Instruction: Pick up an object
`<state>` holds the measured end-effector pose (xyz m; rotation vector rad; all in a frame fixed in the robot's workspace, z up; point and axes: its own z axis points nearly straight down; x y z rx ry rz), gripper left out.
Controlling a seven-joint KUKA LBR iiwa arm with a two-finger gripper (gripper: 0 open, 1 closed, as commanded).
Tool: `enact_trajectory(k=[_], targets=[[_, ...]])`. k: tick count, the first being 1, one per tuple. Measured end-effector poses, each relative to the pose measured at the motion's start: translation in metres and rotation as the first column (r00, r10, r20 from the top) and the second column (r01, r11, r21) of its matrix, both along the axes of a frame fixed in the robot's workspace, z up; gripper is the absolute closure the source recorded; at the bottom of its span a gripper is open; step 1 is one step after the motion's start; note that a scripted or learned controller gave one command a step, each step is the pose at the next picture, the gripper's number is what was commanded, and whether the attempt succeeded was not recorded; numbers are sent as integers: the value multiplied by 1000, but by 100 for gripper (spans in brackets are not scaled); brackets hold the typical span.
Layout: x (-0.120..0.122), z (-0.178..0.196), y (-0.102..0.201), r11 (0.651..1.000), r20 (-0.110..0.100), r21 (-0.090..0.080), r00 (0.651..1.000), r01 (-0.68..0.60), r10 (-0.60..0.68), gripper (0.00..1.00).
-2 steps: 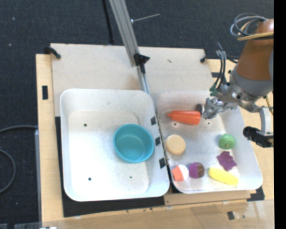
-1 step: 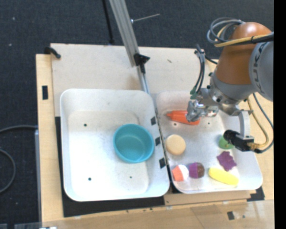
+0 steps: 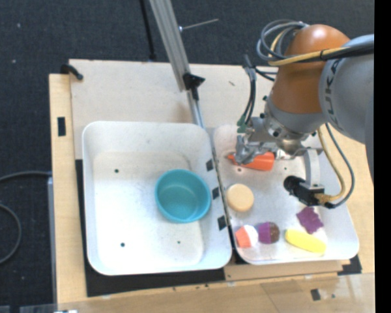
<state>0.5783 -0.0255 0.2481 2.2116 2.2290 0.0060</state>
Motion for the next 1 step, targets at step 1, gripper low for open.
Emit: enact_trajectory(k=[1], targets=[[8, -8, 51, 1000, -2, -1, 1000, 1, -1, 100]])
